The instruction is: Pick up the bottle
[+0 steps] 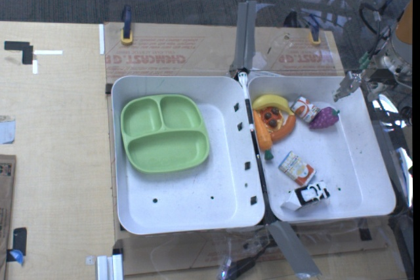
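White bottle (302,109) in right bin (367,160) (beside grapes (323,117)); gripper (348,85) state unclear.

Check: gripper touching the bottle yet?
Apart. The camera view shows the gripper at the right bin's upper right rim, with bare white floor between it and the bottle beside the grapes.

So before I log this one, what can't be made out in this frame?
- Grey arm's gripper: small, at the right bin's far right rim; its state is unreadable.
- Small white bottle with red label: too small to read, touching or beside the purple grape bunch unclear.
- Orange carrot toy: partly under the pizza slice.
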Controlling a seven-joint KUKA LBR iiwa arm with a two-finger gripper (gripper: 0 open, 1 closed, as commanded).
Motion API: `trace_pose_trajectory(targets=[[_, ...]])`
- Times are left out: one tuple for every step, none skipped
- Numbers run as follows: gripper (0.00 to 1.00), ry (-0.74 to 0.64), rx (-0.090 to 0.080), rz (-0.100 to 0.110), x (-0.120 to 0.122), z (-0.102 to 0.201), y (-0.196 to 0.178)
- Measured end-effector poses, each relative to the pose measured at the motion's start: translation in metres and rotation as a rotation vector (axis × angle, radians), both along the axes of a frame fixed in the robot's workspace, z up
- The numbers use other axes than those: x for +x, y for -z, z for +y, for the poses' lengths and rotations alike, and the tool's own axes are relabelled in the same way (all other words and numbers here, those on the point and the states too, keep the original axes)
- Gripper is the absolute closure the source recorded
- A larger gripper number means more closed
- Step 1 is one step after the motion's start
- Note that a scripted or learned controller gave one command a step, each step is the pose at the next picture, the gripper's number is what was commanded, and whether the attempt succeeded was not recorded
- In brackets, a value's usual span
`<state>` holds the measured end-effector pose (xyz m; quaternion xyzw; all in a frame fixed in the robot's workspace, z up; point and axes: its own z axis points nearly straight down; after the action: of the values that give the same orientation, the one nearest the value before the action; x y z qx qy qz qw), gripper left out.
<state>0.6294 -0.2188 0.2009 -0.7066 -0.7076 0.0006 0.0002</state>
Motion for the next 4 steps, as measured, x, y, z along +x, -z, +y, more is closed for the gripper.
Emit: trace_pose_trajectory(targets=[[0.0, -0.09, 0.0, -0.001, -0.043, 0.041, 0.109], [0.0, -0.223, -0.001, -0.002, -0.02, 0.104, 0.109], [0.0, -0.302, 0.019, 0.045, 0.02, 0.061, 0.111], [0.0, -0.611, 0.0, -0.002, -0.069, 0.016, 0.108]])
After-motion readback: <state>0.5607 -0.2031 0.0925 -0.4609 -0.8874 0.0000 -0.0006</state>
